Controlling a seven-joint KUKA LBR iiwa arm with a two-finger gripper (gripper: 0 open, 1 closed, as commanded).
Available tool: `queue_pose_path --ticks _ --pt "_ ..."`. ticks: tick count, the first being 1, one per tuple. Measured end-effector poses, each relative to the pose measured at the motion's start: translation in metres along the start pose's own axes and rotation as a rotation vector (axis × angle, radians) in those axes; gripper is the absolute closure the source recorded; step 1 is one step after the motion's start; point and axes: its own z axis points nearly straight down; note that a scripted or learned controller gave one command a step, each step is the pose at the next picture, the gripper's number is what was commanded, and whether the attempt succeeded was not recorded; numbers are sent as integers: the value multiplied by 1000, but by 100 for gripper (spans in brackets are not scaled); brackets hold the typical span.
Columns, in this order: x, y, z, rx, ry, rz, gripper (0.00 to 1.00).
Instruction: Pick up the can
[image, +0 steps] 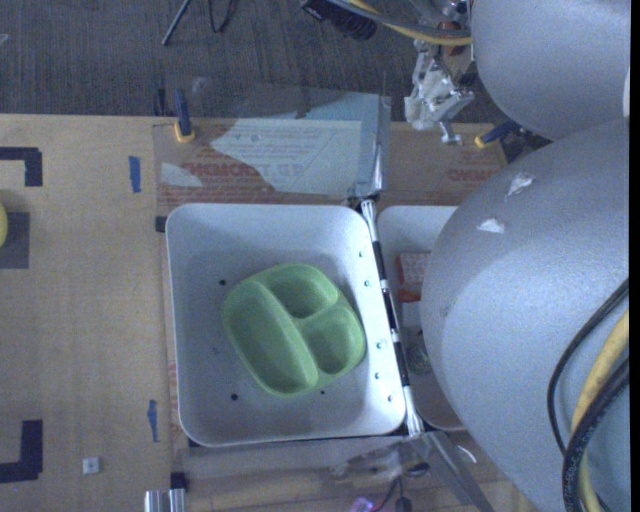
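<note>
The grey arm covers most of the right bin, hiding gripper and can. A green divided plate lies in the left bin.

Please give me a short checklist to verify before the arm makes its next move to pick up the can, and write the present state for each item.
1. Can located: cannot tell. The arm covers most of the right bin; just a small orange and white item shows near its left wall, too hidden to identify.
2. Gripper position: cannot tell, it is under the arm's body.
3. Grasp on the can: cannot tell.
4. Left bin contents: ok, it holds a green divided tray, no can.
5. Tray clear of the arm: ok, it lies well to the arm's left, apart from it.
</note>
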Motion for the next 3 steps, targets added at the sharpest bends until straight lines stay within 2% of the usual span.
queue_pose_path --ticks 1,2,3 --pt "0 0 -10 0 1 0 100" --pt "-42 -86 32 1 -4 23 100" --pt "10 -117 114 1 -5 26 100"
